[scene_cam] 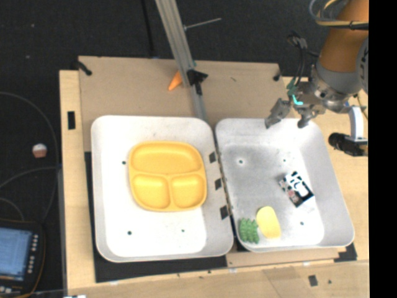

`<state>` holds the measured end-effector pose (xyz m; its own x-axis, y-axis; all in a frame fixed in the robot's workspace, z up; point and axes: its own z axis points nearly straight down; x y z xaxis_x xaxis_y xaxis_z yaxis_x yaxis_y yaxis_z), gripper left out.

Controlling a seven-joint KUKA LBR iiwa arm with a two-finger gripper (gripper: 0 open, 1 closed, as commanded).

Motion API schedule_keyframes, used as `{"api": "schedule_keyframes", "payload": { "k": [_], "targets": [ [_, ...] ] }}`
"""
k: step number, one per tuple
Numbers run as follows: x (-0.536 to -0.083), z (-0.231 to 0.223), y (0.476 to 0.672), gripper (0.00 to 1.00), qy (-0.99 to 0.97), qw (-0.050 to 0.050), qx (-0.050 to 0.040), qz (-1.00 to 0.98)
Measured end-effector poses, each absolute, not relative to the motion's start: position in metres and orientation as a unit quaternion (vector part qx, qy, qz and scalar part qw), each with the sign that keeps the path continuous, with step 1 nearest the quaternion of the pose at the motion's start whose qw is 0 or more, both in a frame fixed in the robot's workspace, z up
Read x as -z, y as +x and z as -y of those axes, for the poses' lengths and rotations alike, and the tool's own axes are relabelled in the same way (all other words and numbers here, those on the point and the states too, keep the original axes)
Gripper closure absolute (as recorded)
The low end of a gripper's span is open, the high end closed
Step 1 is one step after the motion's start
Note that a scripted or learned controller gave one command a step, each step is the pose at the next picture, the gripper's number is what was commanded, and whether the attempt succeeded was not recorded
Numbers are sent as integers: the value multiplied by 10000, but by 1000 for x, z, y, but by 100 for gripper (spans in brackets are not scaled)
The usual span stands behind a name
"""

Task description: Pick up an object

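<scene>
In the right bin (248,143) lie three things: a small black and white packet (296,188) toward the right, a yellow lemon-like piece (268,222) near the front, and a small green piece (249,230) just left of it. My gripper (289,115) hangs over the bin's far right corner, well above and behind these objects. Its two fingers are spread apart with nothing between them.
The left bin (111,228) holds a yellow three-compartment plate (167,176). A metal post (177,39) slants up from the seam between the bins at the back, with an orange bit (175,81) beside it on the brown board.
</scene>
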<state>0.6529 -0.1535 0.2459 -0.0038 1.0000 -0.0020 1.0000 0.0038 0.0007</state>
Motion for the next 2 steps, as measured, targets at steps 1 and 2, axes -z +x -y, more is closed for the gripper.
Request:
{"api": "schedule_keyframes", "payload": {
  "k": [1, 2],
  "targets": [
    [-188, 158, 644, 0, 7073, -7, 23, -7069],
    [-131, 150, 646, 0, 7067, -9, 21, -7075]
  ]
}}
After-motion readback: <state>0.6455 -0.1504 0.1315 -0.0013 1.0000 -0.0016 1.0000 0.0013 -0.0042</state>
